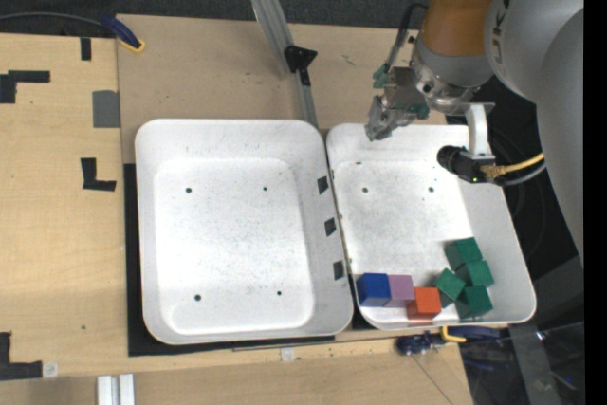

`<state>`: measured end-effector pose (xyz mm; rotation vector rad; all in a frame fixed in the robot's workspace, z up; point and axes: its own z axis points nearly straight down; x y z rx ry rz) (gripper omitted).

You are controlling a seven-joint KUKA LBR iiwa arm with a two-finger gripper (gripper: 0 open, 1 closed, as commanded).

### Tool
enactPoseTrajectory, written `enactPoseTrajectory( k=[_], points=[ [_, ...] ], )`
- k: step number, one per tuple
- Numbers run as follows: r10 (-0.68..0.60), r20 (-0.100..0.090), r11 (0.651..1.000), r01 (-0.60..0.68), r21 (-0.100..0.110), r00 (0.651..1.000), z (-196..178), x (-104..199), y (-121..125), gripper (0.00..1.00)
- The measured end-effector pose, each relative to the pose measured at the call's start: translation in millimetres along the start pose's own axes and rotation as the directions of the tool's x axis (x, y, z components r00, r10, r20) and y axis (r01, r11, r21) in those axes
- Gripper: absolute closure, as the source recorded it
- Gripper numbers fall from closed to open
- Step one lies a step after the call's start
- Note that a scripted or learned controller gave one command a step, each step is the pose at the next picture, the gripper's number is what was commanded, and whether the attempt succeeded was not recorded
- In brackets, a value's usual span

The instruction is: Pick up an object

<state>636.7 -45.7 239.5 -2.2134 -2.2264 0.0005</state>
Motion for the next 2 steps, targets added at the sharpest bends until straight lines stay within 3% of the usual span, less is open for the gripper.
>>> enactPoseTrajectory(
  k=[2],
  points=[
    [-0.001,0.0,1.0,0.001,0.001,1.0,20,105,-23,1.0]
  ],
)
